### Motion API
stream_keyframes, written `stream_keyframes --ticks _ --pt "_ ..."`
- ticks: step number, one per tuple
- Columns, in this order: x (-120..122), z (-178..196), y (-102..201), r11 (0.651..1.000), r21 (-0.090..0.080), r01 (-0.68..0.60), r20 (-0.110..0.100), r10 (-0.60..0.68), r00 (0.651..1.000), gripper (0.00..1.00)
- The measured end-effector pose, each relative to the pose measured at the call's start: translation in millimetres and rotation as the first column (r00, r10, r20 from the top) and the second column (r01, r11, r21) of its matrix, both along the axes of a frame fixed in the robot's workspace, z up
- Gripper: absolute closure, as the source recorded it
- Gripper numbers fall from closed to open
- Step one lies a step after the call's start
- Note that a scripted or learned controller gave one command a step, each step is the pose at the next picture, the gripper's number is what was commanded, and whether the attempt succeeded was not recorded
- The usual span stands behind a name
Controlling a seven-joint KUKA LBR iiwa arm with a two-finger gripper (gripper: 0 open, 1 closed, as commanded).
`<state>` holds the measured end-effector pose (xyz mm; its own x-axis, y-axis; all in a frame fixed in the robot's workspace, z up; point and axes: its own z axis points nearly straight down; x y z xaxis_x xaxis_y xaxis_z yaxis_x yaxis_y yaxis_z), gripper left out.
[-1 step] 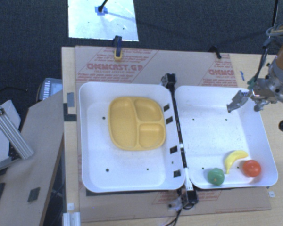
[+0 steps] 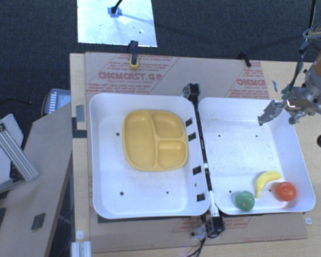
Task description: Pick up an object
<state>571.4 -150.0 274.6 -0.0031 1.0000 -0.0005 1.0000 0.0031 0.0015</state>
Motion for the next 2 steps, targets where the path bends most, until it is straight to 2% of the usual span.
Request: stream_keyframes --ticks 2 --pt "6 -123 1 1.000 0.001 0.002 -0.005 -0.002 1.000 0.00"
